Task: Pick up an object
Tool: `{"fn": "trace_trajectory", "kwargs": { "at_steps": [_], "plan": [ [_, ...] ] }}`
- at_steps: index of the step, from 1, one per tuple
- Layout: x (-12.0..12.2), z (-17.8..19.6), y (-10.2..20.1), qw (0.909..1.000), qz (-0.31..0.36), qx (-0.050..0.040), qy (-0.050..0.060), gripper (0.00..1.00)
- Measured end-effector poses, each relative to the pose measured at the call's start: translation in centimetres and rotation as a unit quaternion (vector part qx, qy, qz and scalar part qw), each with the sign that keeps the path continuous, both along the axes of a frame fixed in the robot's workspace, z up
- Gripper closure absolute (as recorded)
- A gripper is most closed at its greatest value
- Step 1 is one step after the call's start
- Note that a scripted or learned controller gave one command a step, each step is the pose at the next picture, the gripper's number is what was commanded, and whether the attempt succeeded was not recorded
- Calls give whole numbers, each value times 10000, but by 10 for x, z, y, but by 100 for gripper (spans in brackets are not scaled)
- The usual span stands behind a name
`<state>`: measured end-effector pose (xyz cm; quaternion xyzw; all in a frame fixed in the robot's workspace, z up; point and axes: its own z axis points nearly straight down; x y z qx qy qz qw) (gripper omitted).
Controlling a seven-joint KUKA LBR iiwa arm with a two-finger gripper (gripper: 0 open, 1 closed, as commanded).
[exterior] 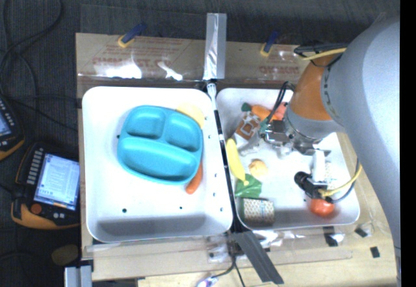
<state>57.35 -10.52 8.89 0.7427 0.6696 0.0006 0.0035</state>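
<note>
**Camera placement: single fixed overhead view**

One camera, mounted above the bench (91, 52), looks down at a slant. Frame spans both white bins: left bin (97, 169), right bin (344, 162), plus surrounding floor. Arm (370, 84) enters from the frame's right. Middle distance.

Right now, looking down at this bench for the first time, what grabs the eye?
The bright blue divided tray lying in the left bin stands out most. Next comes the big grey arm with its orange band, reaching from the right over the right bin, which holds a jumble of small items, including a banana.
</note>
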Motion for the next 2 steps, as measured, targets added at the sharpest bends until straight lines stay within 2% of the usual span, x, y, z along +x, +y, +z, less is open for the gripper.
{"fn": "trace_trajectory", "kwargs": {
  "at_steps": [1,2],
  "plan": [
    [-12,4,1,9989,464,3,50,0],
    [-51,1,2,9986,519,-5,-41,0]
  ]
}}
